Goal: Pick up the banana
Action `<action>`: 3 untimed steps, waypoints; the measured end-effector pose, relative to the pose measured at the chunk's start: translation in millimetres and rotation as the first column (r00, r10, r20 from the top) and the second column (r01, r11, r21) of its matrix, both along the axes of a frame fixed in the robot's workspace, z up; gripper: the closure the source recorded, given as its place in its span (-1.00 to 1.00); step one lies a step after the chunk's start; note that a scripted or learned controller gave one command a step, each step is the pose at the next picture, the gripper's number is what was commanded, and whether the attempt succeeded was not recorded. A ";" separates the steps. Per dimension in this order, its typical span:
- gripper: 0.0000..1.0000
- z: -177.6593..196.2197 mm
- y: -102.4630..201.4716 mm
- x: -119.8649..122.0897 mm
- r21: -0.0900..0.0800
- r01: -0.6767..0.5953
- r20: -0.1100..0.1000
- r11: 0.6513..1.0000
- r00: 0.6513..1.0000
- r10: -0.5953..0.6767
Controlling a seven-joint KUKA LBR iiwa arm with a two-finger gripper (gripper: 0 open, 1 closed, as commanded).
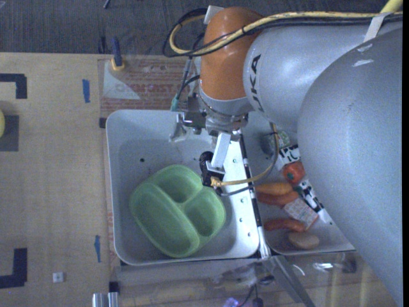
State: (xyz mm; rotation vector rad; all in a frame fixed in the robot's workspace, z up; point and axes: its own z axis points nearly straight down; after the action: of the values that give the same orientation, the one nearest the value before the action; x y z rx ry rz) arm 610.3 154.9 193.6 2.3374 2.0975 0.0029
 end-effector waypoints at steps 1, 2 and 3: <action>-1.00 -73.8 38.0 -94.6 0.001 -0.331 0.005 0.944 0.944 0.331; 1.00 -64.4 37.2 -94.0 0.001 -0.327 0.005 0.945 0.945 0.327; 1.00 155.4 44.3 -71.3 -0.001 -0.250 -0.001 0.968 0.968 0.250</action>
State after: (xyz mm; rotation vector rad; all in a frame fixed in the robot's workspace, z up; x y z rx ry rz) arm 539.0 199.2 349.0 2.0546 2.3752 0.0014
